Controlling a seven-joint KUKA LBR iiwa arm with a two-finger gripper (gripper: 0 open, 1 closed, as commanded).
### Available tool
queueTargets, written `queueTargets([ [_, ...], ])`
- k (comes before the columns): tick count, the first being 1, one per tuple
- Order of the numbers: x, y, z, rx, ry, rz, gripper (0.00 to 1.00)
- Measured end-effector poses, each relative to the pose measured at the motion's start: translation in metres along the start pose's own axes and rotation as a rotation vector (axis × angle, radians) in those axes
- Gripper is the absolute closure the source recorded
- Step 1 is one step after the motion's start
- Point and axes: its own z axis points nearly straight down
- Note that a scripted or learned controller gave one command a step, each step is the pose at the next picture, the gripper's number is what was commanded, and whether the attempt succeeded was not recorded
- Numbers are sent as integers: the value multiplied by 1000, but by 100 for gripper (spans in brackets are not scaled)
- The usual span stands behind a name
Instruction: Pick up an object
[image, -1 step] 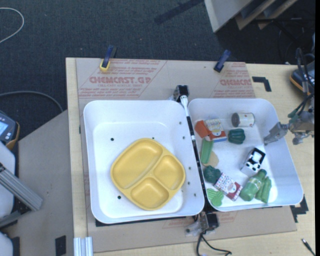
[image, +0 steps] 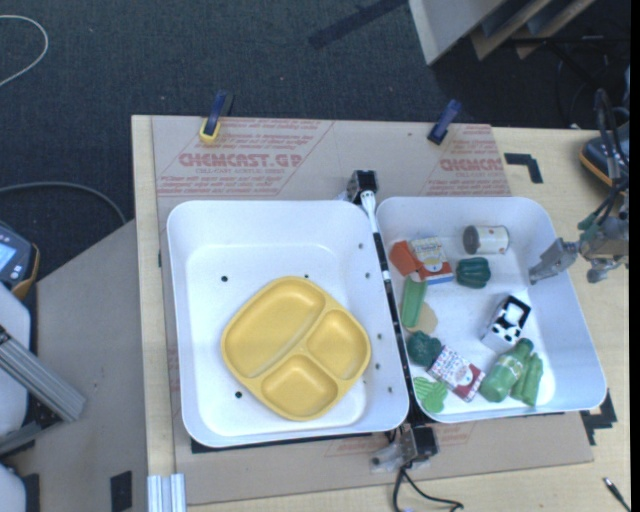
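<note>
Inside the right bin (image: 575, 330) sits a jumble of small objects: one grey can (image: 486, 239) near the far wall, one black-and-white cow-patterned block (image: 509, 321), and two green bottles (image: 515, 375) at the near corner. Over at that bin's right rim hangs the gripper (image: 553, 262), clear of everything, though whether it's apart or together I cannot tell. Left bin (image: 190, 300) holds one yellow three-section tray (image: 295, 347), and the board (image: 300, 160) behind reads "CHEMCAST GP" in red.

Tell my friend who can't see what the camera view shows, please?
A robot gripper hovers at the right edge of a white bin full of small toys, like a black-and-white cow block. The left bin holds a yellow divided plate.
</note>
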Motion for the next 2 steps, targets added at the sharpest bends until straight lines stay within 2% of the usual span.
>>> queueTargets([
  [2, -5, 7, 125, 7, 4, 0, 0],
])
